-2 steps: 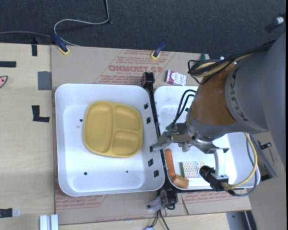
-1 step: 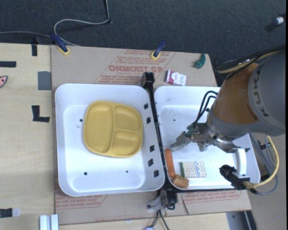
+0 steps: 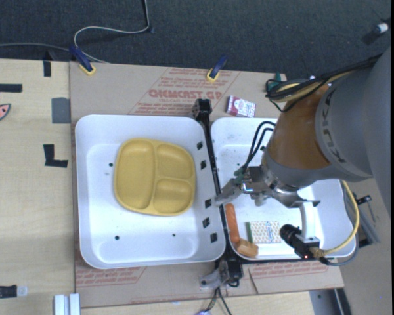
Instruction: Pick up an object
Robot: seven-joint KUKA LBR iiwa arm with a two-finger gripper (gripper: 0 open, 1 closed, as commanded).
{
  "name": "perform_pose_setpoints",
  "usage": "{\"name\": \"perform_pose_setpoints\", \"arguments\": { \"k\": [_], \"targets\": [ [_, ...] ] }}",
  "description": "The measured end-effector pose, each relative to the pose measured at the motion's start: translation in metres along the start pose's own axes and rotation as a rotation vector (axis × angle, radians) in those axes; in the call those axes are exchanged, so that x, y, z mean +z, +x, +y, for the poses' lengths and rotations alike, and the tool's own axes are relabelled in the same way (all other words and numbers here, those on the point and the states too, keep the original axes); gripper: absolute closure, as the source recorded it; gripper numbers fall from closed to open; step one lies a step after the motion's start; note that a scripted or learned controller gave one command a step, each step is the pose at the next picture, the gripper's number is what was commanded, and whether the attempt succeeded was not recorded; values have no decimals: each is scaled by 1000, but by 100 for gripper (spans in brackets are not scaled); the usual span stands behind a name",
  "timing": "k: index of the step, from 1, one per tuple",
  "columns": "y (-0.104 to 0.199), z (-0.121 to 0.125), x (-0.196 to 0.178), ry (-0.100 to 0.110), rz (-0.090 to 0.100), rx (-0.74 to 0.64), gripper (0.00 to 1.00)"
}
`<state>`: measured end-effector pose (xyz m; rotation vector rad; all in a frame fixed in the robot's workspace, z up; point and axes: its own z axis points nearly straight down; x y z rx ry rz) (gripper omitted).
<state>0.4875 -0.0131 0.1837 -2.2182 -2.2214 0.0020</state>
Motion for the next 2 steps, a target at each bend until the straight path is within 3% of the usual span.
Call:
{"name": "perform_pose_setpoints", "arguments": {
  "k": [1, 2],
  "targets": [
    [14, -4, 0, 0, 0, 0, 0],
    [-5, -4, 0, 0, -1, 1, 0]
  ]
}}
